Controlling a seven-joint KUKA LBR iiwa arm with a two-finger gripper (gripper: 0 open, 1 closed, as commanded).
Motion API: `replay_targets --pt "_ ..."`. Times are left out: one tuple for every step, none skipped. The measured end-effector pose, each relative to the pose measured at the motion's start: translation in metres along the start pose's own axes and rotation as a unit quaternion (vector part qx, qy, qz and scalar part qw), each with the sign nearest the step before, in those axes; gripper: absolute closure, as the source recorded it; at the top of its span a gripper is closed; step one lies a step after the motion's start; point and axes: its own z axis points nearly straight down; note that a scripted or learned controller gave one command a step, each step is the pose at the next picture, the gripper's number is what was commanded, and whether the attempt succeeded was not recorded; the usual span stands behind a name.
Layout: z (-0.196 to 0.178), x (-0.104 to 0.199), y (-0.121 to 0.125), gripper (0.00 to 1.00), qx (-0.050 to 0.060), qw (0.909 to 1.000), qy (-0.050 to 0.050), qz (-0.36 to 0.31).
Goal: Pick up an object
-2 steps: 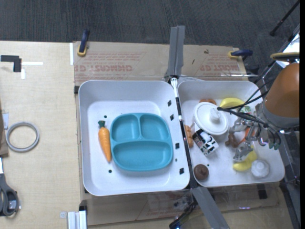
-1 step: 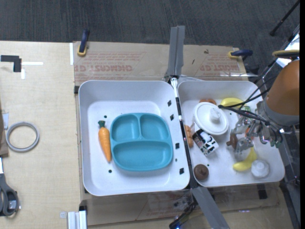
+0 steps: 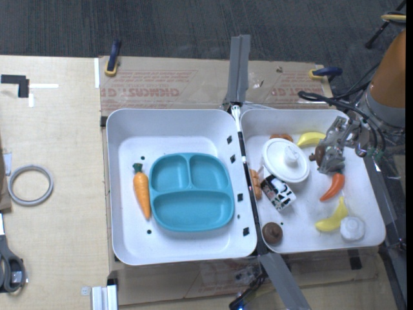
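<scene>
The curved red-orange plastic pepper [image 3: 333, 186] lies on the floor of the right white bin [image 3: 303, 241] — not lifted, so your pick is still ahead. The gripper [image 3: 328, 161] hangs just above it, whether clenched or released I cannot tell, and nothing visibly sits in it.

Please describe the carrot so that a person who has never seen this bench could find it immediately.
Look at the left white bin, which holds a teal divided plate. The carrot lies just beside the plate's left edge, lengthwise, green tip pointing away from the camera. It is the only orange thing in that bin, long and tapered.
</scene>
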Motion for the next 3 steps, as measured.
replay_targets --pt "-0.060 -0.018 -0.003 1.00 0.000 0.9992 0.000 -0.041" --pt "0.110 0.032 -0.041 1.00 0.000 0.9974 0.002 -0.072" --pt "-0.017 0.029 0.003 1.00 0.000 0.9997 0.000 -0.022"
